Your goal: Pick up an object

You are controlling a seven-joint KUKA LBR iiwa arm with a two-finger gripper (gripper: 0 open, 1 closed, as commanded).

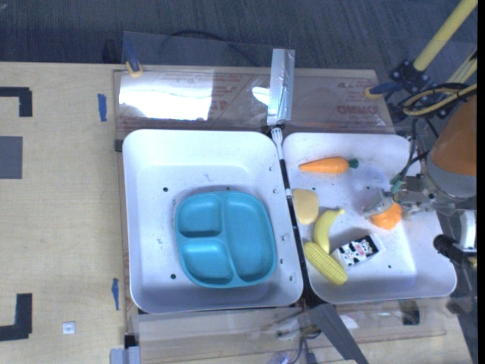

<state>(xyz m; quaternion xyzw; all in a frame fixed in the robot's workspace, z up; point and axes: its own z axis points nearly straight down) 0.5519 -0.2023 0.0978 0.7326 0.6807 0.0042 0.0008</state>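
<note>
End effector [390,197] sits low in the right bin [424,275], right against a small orange object [387,217]; whether its grip is apart or together cannot be told. Carrot [326,166] lies nearby.

Left bin [144,203] holds a blue divided plate [225,238]. Right bin [432,275] holds a carrot [326,165] near its far wall, a pale yellow piece [305,205], a banana [326,228], a corn cob [325,263] and a black-and-white packet [356,251]. The pincer [388,197] sits low beside a small orange piece [387,217]; whether they touch cannot be told.
</note>
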